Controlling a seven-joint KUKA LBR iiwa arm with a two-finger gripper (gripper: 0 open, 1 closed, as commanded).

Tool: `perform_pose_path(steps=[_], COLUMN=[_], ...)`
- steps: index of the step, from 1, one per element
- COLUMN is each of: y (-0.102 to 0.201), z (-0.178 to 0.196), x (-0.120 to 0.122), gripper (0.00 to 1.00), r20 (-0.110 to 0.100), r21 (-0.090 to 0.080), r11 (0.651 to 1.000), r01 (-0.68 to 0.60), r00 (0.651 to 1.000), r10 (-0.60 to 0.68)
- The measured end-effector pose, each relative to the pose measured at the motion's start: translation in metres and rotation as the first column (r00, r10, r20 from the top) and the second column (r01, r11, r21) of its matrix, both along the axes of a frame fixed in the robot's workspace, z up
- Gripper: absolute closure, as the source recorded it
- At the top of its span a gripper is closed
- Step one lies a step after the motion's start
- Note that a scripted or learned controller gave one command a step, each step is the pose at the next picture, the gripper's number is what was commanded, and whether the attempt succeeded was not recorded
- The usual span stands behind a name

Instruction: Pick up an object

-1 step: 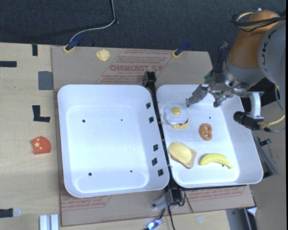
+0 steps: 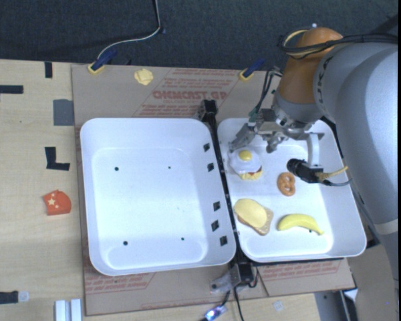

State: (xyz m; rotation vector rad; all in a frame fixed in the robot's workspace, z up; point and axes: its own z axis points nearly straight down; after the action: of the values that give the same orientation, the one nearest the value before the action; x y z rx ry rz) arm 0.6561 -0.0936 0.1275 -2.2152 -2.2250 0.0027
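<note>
The right bin [image 2: 351,243] holds a small white-and-yellow egg toy on a bun [image 2: 247,164], a brown pretzel [image 2: 287,184], a yellow bread-like piece [image 2: 253,215] and a banana [image 2: 301,224]. My gripper [image 2: 255,146] hangs over the bin's far left part, just above and behind the egg toy. Its fingers are spread open, one [image 2: 241,140] slanting toward the divider and the other [image 2: 274,142] to its right. Nothing sits between them.
The left bin [image 2: 97,136] lies beside the right one, with a black divider [image 2: 214,159] between them. A red toy [image 2: 58,202] lies on the bench at left, and a small yellow piece [image 2: 144,77] on the cardboard behind the bins. The arm's grey body crowds the right side.
</note>
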Motion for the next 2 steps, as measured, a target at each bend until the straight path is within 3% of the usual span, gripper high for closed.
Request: perform_pose_path(steps=[1, 2], y=[0.0, 0.0], z=[-0.045, -0.032], x=[0.012, 0.013], gripper=[0.0, 1.0], r20=[0.0, 0.005], r21=[-0.002, -0.002], r11=[1.0, 1.0], r01=[0.002, 0.001], r00=[1.0, 1.0], r10=[-0.002, -0.001])
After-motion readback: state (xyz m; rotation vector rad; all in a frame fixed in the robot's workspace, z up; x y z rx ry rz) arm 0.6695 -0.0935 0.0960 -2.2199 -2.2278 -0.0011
